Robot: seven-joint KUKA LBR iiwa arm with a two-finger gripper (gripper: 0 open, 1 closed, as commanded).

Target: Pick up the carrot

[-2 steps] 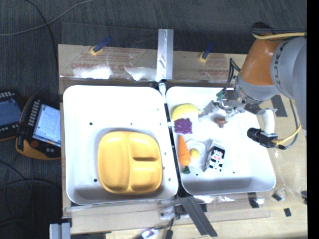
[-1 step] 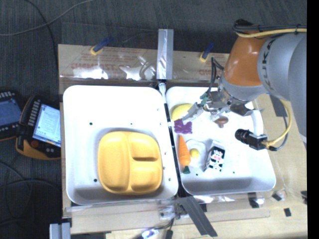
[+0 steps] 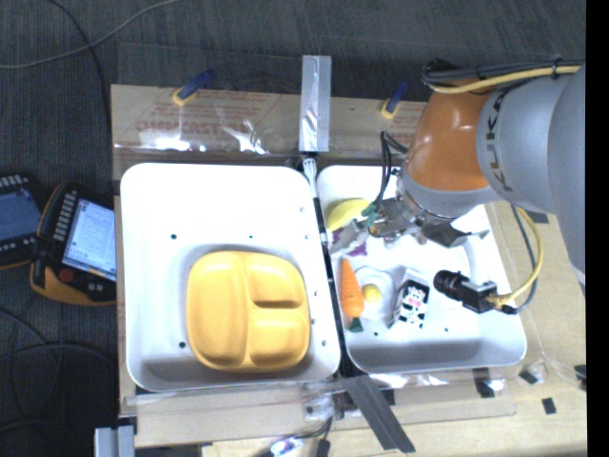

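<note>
We see the claw (image 3: pixel 388 221) low over the upper left part of the right bin (image 3: pixel 457 346), hanging from the grey arm (image 3: pixel 533 112) with its orange band; whether it is apart or together we cannot tell, since the wrist hides that part. Nothing shows as held.

The carrot (image 3: pixel 351 293) lies below and a little to the left of the claw, near it but apart. It rests lengthwise along the bin's left wall, just beside the divider between the two bins, with its green end pointing toward the bottom edge (so there is little room on its left side).

Just right of the carrot sits a fried egg toy (image 3: pixel 372 288), touching it or nearly so, and beyond that a small black and white box (image 3: pixel 412 305). A yellow piece (image 3: pixel 347 210) and something purple (image 3: pixel 356 246) lie above the carrot, close to the claw. A black cylindrical part (image 3: pixel 466 288) on a cable hangs further right.

The left bin (image 3: pixel 152 217) holds a yellow divided tray (image 3: pixel 249 307), with bare white floor around it. Both bins rest on the surface (image 3: pixel 143 112).
</note>
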